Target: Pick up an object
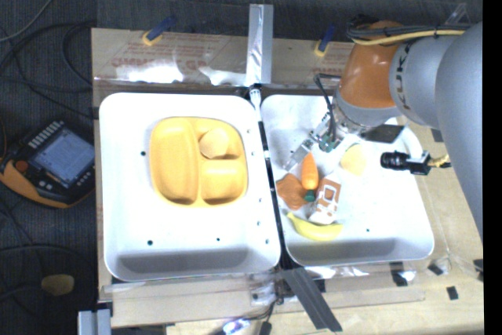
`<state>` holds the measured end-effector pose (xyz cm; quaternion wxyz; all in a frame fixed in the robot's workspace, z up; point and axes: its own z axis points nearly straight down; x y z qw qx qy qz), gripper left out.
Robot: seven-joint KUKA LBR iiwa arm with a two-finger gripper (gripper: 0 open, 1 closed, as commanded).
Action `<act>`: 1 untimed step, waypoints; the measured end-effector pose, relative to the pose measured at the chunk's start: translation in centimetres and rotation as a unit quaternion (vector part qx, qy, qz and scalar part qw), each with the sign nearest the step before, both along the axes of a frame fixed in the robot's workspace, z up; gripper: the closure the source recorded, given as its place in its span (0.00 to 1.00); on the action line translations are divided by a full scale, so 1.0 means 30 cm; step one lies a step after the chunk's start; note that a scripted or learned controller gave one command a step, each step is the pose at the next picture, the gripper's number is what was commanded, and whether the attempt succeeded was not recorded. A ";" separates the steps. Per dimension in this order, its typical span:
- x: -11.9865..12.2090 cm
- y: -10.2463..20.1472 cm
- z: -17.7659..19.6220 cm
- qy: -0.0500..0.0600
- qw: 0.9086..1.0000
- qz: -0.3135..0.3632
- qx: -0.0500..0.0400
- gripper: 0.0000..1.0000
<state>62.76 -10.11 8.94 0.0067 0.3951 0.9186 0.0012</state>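
Note:
In the right bin point(392, 235) lie an orange carrot point(310, 171), a brown-orange piece point(289, 191), a small white and orange carton point(326, 198), a yellow banana point(315, 229) and a pale yellow lump point(354, 160). My gripper point(314, 147) hangs low over the upper middle of this bin, just above the carrot's top end, and its tip is small and partly blurred. The grey arm with its orange band point(369, 78) comes in from the upper right. Nothing is visibly lifted off the bin floor.
The left bin point(125, 247) holds a yellow divided tray point(176, 165) with a round tan ball point(214, 143) in its upper right section. A black fitting point(404, 161) sticks in at the right bin's right side. A control pendant point(55, 161) lies left of the bench.

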 end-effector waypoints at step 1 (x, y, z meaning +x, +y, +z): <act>0.005 0.002 0.036 -0.003 1.000 0.000 0.001 1.00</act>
